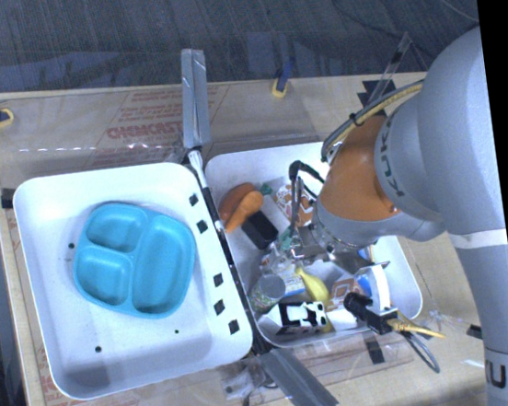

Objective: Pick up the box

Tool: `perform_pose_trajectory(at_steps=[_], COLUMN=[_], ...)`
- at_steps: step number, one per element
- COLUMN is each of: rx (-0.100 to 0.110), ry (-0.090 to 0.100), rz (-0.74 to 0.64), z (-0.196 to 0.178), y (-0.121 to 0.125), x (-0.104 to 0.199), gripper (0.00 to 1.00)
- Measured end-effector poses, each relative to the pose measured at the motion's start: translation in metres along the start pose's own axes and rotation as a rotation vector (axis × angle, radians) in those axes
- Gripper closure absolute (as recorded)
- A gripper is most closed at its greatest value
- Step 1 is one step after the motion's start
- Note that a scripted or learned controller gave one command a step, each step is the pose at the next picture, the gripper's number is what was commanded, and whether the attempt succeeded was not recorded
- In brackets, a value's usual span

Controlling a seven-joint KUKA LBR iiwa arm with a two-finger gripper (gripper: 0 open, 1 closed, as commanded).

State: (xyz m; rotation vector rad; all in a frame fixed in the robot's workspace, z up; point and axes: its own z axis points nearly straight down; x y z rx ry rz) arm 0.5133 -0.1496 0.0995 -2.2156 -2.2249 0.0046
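Note:
In the right bin, a small printed box with orange and white markings lies near the far middle, partly covered by the arm. My gripper reaches down into the clutter just in front of the box, beneath the orange wrist band. The wrist and the objects around it hide its tips, and nothing can be seen held.
Around the gripper lie an orange carrot-like toy, a black block, a clear cup, a yellow banana, a black-and-white item and a white-and-blue bottle. A blue divided tray sits in the left bin.

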Motion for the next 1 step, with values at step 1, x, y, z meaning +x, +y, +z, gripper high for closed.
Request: perform_pose_trajectory(at_steps=[1], rx=[-0.003], ry=[0.001], rz=[0.103], z=[-0.0997], y=[-0.0004], x=[0.0311], gripper=[1.00])
